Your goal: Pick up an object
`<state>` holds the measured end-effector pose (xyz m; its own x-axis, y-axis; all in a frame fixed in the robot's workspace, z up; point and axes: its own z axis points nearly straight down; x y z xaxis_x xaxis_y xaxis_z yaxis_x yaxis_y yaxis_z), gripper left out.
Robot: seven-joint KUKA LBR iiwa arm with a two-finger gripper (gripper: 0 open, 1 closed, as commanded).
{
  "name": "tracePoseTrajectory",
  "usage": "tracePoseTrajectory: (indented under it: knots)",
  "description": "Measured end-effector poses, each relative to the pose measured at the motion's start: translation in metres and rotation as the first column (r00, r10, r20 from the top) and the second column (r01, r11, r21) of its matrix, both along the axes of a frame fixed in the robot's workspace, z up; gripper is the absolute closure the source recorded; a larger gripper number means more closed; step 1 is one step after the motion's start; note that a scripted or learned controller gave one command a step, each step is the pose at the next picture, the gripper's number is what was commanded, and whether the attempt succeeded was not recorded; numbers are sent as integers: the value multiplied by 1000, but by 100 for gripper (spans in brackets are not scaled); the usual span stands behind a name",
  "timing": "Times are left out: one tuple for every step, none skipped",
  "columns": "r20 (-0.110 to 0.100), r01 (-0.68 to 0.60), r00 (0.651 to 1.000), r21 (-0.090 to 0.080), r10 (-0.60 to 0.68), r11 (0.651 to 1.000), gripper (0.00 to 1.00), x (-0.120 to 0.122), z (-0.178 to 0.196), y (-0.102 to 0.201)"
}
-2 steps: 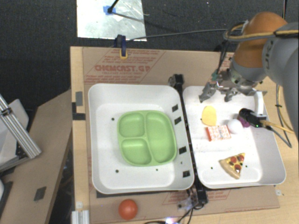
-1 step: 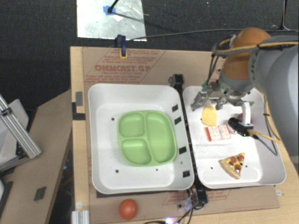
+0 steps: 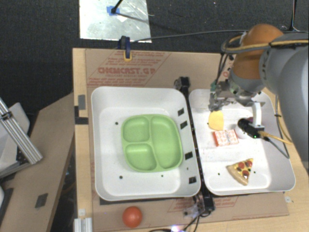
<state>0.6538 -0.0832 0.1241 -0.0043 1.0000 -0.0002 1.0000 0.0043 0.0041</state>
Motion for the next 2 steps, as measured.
tracePoseTrajectory:
  knots:
    - [4, 4, 1000, -1, -4, 1000, 100, 2, 63, -7]
    - [3, 0, 1000, -1, 0, 1000, 100, 4, 115, -7]
